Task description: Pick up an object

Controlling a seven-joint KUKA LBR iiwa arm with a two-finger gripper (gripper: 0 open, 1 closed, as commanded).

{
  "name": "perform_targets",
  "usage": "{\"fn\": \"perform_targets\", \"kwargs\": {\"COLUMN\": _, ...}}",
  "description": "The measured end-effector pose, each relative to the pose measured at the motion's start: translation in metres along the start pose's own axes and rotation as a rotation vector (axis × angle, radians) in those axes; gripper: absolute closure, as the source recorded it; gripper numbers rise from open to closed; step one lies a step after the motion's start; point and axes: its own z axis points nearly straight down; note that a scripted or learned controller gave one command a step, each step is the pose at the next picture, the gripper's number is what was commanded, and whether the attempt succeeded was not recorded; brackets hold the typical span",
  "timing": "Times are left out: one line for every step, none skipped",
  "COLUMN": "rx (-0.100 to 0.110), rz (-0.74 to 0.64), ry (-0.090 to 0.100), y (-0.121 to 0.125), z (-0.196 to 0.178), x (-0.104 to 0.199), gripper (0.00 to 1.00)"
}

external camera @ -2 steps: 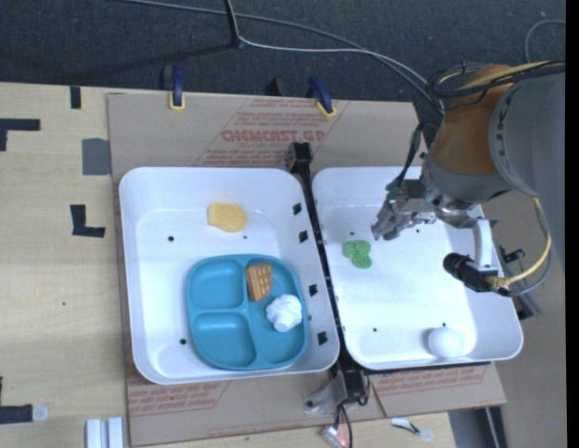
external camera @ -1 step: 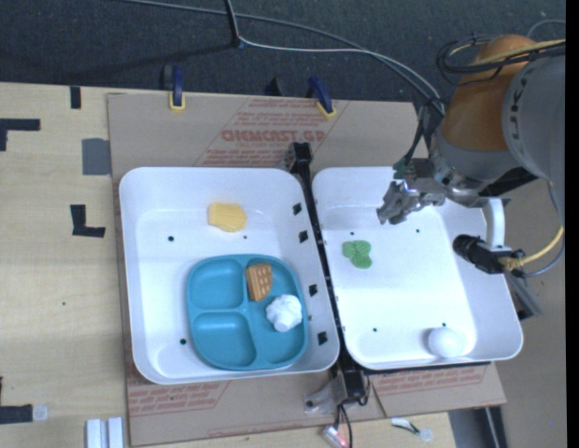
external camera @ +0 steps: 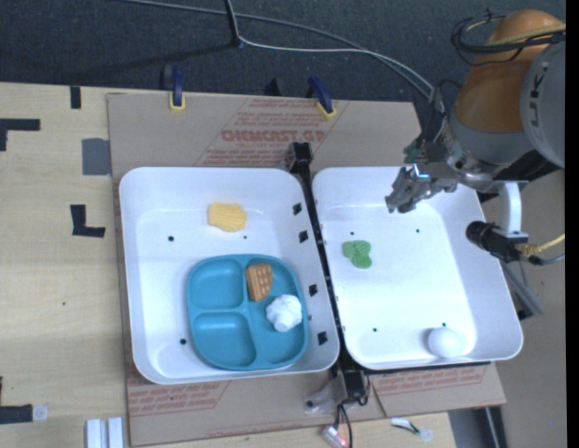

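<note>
Camera view: the gripper (external camera: 402, 201) hangs over the far part of the right bin (external camera: 476, 278), with nothing between its fingers; whether they are parted I cannot tell. A green object (external camera: 358, 253) lies just nearer and left of it, a white ball (external camera: 445, 341) in the near right corner. The left bin (external camera: 149, 250) holds a yellow piece (external camera: 228, 217) and a blue tray (external camera: 215, 325).

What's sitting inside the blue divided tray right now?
The blue tray in the left bin holds a brown waffle-like piece and a white lump in its right-hand section. Whatever lies beneath those two is covered.
</note>
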Motion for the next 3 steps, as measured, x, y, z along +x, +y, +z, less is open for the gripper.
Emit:
{"fn": "perform_targets", "kwargs": {"rx": 0.005, "rz": -0.004, "ry": 0.001, "y": -0.012, "z": 0.01, "x": 0.058, "gripper": 1.0}}
{"fn": "perform_targets", "kwargs": {"rx": 0.005, "rz": -0.003, "ry": 0.001, "y": -0.025, "z": 0.02, "x": 0.1, "gripper": 1.0}}
{"fn": "perform_targets", "kwargs": {"rx": 0.004, "rz": -0.002, "ry": 0.001, "y": -0.043, "z": 0.024, "x": 0.139, "gripper": 1.0}}
